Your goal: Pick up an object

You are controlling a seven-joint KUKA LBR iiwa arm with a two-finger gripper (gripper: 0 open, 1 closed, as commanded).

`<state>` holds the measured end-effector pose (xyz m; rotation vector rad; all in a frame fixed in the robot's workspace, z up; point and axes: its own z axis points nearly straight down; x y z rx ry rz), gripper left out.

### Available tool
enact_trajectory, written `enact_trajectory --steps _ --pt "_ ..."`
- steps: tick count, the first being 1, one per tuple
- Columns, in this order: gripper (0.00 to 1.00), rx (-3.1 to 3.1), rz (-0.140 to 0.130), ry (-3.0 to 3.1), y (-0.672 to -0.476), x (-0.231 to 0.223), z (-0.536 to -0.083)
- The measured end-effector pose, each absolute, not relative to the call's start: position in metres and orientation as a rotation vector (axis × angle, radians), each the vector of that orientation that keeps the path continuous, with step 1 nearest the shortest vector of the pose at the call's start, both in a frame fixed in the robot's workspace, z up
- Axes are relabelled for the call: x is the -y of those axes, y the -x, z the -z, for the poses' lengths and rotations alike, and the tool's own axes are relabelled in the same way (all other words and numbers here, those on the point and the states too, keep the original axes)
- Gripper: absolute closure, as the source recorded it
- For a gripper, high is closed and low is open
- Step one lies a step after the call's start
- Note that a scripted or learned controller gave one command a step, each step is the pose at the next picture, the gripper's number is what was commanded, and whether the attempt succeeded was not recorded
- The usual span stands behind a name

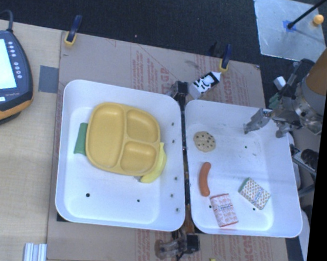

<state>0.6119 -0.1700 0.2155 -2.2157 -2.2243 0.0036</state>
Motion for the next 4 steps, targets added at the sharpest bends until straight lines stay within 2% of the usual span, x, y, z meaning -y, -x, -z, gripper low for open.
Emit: enact_trajectory --steps 1,2,3,4 --pt "0.0 2.227 -0.006 2.212 -0.594 0.133 -0.176" --pt "0.0 2.229 -0.005 2.212 -0.609 0.062 -0.192" --pt "0.0 2.224 -0.009 2.214 -0.634 0.096 -0.096" --pt "1.0 2.225 -0.009 2.214 -0.635 0.096 -0.107"
